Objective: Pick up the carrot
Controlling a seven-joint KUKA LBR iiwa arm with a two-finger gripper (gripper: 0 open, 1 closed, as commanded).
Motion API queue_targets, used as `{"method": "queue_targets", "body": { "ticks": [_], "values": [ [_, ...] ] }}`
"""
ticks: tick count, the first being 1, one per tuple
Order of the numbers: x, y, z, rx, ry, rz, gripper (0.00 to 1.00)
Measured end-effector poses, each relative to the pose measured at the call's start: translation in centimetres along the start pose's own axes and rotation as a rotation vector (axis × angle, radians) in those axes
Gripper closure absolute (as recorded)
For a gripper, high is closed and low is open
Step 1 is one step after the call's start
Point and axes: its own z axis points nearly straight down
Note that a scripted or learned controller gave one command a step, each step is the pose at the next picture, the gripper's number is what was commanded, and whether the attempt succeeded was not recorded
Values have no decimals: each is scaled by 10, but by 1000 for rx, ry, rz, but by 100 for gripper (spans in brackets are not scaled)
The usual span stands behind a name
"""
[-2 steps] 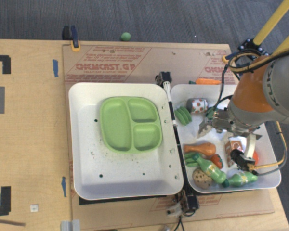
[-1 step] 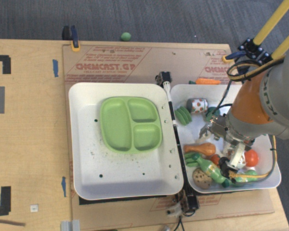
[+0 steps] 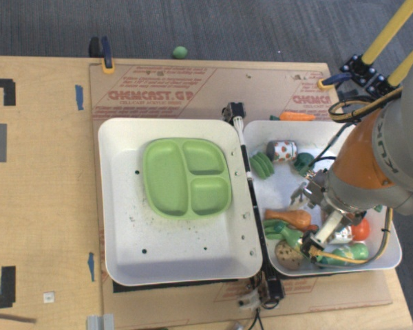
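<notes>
Carrot (image 3: 290, 218) lies in right bin (image 3: 392, 256), just left of gripper (image 3: 315, 243); jaw state can't be told. Risk judged: neighbouring toys crowd carrot, wrong item may be nipped.

view: overhead, slanted | covers: both bins (image 3: 113, 205) | arm (image 3: 372, 163): enters right

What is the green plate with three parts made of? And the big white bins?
The green plate looks like plastic: one even colour, smooth moulded dividers, soft matte sheen. The white bins also look like plastic, with rounded moulded rims and a dull, slightly speckled surface. That is going by looks alone, so I can't be certain.
</notes>
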Motion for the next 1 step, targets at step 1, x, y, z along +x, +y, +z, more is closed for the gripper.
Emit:
{"method": "queue_targets", "body": {
  "ticks": [1],
  "values": [
    [-10, -12, 0, -2, 0, 158, 0]
  ]
}}
